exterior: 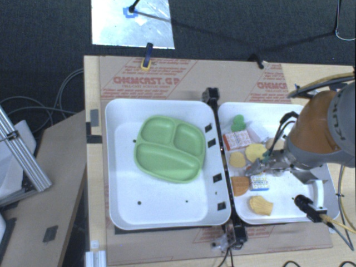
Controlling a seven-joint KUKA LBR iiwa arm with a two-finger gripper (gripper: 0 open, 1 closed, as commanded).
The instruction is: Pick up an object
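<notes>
We see the gripper low in the right bin, among the small items.

We cannot tell how its tip is set. It sits just above a small blue-and-white packet, with a yellow round piece beside it, an orange piece to its left and a yellow chunk nearer the front. The left bin holds a green divided plate.

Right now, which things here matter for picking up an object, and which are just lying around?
For the job:
gripper, low in the right bin
small items there: yellow round pieces, green piece, red and white packet, orange piece, yellow piece

Lying about:
green divided plate in the left bin
</notes>
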